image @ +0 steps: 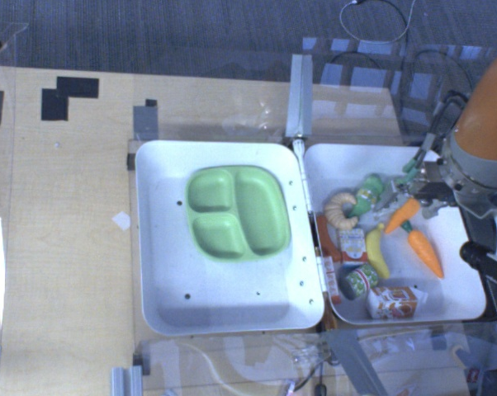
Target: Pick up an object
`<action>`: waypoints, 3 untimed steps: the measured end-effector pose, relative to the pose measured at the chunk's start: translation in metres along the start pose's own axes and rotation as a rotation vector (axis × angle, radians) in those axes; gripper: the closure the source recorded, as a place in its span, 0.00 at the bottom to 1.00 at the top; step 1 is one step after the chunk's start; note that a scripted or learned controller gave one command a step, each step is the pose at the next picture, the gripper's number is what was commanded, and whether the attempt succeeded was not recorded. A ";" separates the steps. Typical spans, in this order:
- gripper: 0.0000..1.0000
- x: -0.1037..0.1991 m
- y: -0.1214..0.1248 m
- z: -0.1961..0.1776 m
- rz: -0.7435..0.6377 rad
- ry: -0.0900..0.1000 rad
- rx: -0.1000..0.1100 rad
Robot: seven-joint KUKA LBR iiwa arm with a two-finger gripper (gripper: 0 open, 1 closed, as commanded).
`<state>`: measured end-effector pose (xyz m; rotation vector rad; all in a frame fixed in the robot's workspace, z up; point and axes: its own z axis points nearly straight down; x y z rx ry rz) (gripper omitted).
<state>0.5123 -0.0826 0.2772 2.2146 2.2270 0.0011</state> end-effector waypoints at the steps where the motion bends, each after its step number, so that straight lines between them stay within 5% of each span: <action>1: 0.00 -0.023 -0.019 0.176 0.151 0.001 -0.013; 2: 1.00 -0.021 -0.016 0.167 0.147 0.003 -0.017; 3: 1.00 0.051 -0.008 0.095 0.517 0.001 0.001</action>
